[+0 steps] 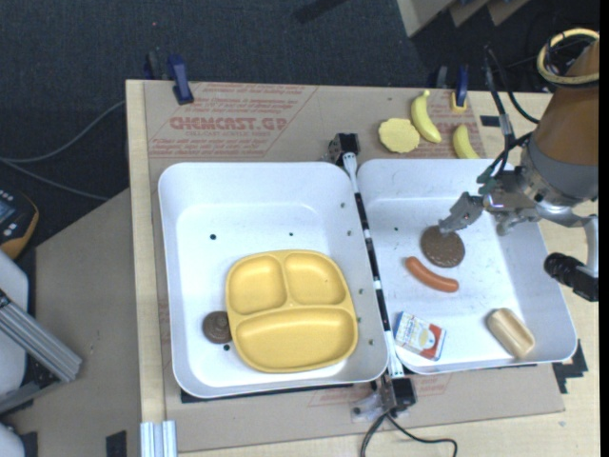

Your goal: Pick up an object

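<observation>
slanted overhead view of both bins (190, 198)

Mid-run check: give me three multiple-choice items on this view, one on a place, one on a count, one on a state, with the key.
1. Where does the yellow three-compartment plastic tray lie?
A. in the left white bin
B. in the right white bin
C. on the bare board

2. How many yellow toy bananas lie on the board behind the bins?
A. none
B. two
C. four

3. How does the gripper stand to the round brown patty?
A. it is far off, over the left bin
B. it is just above the patty's far edge, in the right bin
C. it is outside both bins

Key: 1 A, the tray fills the near part of the left white bin. 2 B, one banana lies beside a yellow disc and another to its right. 3 B, the fingertips sit at the patty's upper edge; whether they grip it cannot be told.
</observation>
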Controlling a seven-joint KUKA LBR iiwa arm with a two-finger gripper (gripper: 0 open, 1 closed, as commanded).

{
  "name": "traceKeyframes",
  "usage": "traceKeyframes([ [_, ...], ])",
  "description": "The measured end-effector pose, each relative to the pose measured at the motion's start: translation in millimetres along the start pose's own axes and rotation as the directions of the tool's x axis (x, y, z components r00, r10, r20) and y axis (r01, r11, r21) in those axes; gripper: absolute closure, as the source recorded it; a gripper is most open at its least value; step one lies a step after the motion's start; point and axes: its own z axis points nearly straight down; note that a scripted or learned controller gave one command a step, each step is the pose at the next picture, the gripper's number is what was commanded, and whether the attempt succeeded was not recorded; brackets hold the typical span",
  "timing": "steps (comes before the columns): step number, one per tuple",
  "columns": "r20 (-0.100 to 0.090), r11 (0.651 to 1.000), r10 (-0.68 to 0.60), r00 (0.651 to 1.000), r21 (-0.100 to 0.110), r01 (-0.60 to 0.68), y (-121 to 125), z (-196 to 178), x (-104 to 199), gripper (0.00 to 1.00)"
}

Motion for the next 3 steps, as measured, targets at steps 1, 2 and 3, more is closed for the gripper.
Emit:
traceKeyframes([
  [1, -0.001, 1.0, 0.001, 1.0, 0.007, -0.001, -6.0, 146.5, -2.9, 0.0],
  [2, 0.001, 1.0, 0.002, 1.0, -0.003, -0.002, -3.4, 128.9, -3.2, 1.0],
  [3, -0.001, 1.0, -0.01, 1.0, -0.013, 0.01, 28.6, 33.9, 72.6, 1.0],
])
